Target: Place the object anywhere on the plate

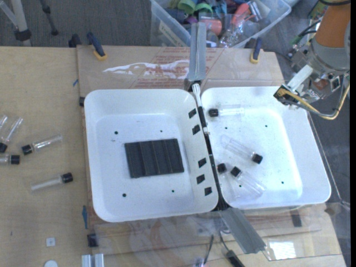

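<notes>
- Nothing is placed yet: the plate (154, 157) in the left bin (105, 115) carries nothing.
- The vials (239, 148) lie in the right bin (289, 121), well apart from the plate.
- The gripper (314, 85) hangs over that bin's far right corner. I cannot tell whether it is apart or together.
- By my judgement, grasp, carry and release all remain.
- The tan table (39, 82) holds spare vials (47, 143) at the left, and a cluttered box (222, 4) stands behind.

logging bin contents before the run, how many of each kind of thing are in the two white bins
dark ribbed plate, in the left bin: 1
clear vials with black caps, in the right bin: 4, counted by their caps since the clear tubes are hard to tell apart
total: 5
</notes>
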Robot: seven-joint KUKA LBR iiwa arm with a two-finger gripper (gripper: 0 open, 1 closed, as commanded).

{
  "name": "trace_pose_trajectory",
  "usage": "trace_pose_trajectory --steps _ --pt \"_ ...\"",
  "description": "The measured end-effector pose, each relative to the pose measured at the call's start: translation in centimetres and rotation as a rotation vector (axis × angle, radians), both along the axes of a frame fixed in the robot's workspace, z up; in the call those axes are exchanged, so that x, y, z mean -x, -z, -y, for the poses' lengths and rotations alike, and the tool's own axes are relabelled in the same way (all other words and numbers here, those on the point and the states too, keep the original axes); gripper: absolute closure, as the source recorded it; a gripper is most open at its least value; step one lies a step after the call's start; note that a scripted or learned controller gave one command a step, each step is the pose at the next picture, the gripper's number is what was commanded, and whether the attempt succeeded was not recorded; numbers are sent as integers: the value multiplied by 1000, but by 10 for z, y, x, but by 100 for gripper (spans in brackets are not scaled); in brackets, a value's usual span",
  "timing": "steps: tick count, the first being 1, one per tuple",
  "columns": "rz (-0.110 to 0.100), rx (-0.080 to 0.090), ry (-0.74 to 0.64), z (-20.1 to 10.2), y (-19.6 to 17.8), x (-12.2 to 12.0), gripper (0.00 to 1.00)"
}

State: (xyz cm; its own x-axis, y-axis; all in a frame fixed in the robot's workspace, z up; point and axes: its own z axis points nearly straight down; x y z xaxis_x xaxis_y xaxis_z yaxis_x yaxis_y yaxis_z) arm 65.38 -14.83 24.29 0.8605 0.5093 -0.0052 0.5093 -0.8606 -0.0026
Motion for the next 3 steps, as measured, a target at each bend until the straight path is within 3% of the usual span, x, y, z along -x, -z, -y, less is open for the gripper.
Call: trace_pose_trajectory --steps 1,2,3 --pt "0 -2 78 -70 25 14 100" --pt "1 -4 -419 -132 6 26 100" --pt "1 -6 -737 -190 60 93 100"
